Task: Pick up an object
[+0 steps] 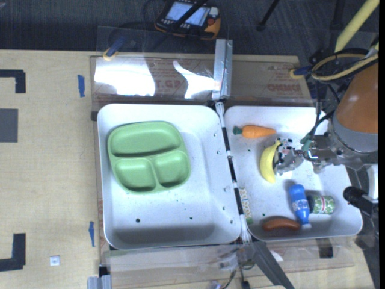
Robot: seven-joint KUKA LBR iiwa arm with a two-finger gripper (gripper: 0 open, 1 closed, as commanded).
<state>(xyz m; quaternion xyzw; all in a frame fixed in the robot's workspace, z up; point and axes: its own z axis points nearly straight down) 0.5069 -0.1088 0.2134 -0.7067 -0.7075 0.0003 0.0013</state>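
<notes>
Pale wooden bench (48,179), dark floor (72,11)

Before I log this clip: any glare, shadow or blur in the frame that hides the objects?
Camera view: strong glare on the clear panel behind the left bin; soft shadow along that bin's near wall; the green divided tray, banana, carrot, blue bottle and sausage read clearly; the pincer beside the banana is small and slightly soft.

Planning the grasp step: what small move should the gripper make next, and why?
Probably ease down and toward the banana: the gripper sits right at its right edge in the right bin, with nothing visibly held.
</notes>
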